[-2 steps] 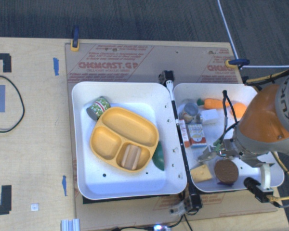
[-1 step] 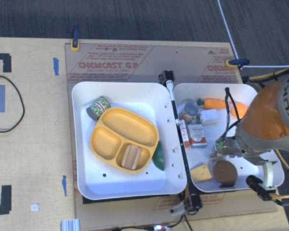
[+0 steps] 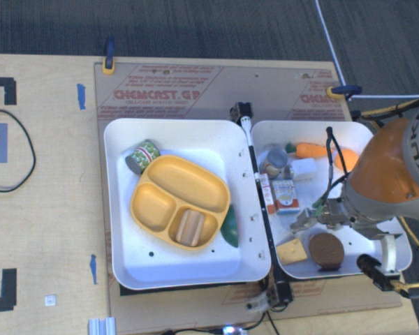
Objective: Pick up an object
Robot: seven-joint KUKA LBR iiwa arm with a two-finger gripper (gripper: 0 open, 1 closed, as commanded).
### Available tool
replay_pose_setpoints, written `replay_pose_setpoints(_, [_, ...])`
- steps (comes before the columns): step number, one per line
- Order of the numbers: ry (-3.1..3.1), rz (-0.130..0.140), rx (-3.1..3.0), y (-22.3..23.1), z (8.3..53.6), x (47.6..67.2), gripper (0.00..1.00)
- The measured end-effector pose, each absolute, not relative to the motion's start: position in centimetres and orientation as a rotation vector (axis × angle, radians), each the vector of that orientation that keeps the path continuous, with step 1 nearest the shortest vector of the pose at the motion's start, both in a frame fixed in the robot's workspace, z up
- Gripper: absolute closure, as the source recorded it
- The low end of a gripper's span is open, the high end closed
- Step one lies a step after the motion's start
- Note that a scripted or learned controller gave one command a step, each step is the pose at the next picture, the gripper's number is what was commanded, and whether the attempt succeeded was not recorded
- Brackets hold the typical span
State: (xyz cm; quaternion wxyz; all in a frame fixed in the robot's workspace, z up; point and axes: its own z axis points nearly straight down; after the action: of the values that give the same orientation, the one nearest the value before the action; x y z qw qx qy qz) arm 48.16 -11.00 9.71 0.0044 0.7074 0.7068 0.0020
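Objects crowd the right bin (image 3: 405, 257): a brown disc (image 3: 327, 250), a yellow wedge (image 3: 291, 250), a carrot (image 3: 313, 150) (far side). The gripper (image 3: 309, 218) hangs just above the disc and wedge; its fingers seem slightly parted, holding nothing. A yellow tray (image 3: 178, 201) fills the left bin (image 3: 119, 187).

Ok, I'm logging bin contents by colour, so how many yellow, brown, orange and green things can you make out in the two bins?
Yellow: 2, divided plate, cheese wedge
Brown: 1, round cookie
Orange: 1, carrot
Green: 2, can, dark green piece beside the plate
Total: 6
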Motion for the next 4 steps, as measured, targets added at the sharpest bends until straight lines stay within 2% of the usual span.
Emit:
replay_pose_setpoints(1, [2.212, 0.009, 2.213, -11.0, 10.7, 48.3, 1.0])
replay_pose_setpoints(2, [2.212, 0.009, 2.213, -11.0, 10.7, 48.3, 0.0])
replay_pose_setpoints(3, [2.218, 0.001, 2.22, -9.4, 8.6, 48.0, 0.0])
replay_pose_setpoints(4, [2.214, 0.007, 2.216, -9.4, 9.7, 48.2, 1.0])
